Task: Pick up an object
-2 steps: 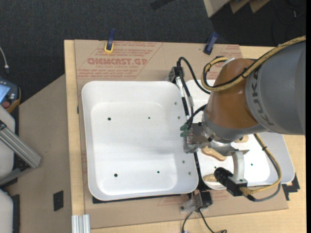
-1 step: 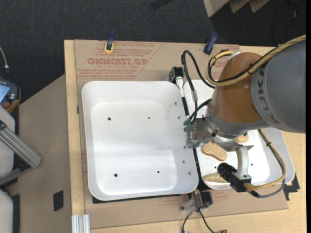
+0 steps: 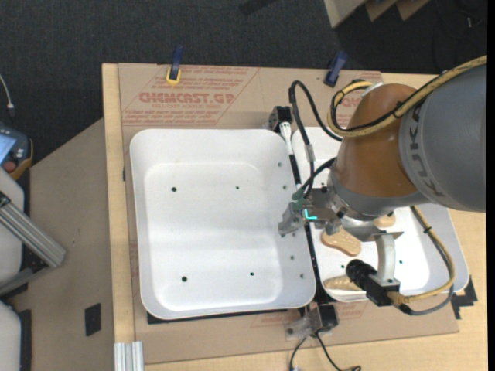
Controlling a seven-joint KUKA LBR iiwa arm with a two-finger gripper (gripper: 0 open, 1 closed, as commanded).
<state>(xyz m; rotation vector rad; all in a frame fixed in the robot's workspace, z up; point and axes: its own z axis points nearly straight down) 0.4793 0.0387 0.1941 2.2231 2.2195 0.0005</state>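
Okay, counting time. Two white bins side by side on one cardboard sheet (image 3: pixel 193 95) with red print. Left bin (image 3: pixel 209 230): just four small dark dots on its floor. Right bin (image 3: pixel 424 263): mostly hidden under the arm (image 3: pixel 402 153), grey with that orange band, reaching in from the right.

Two tan objects for sure, both in the right bin near its left wall: first tan piece (image 3: pixel 343 243) just under the wrist, second tan piece (image 3: pixel 339 284) closer to the front edge, partly behind a black cable fitting (image 3: pixel 370 280). Maybe a third tan sliver (image 3: pixel 384 221) poking out beside the wrist, too hidden to call.

Gripper (image 3: pixel 298 219) down low, right at the divide between the two bins, over the left bin's right rim, with a small teal light (image 3: pixel 312 216) beside it. Can't tell whether wide, narrow or gripping anything; too much arm on top. Near the first tan piece but looks apart from it.

Also two blue clamps on the sheet's far edge: left clamp (image 3: pixel 175 65) and right clamp (image 3: pixel 336 68).
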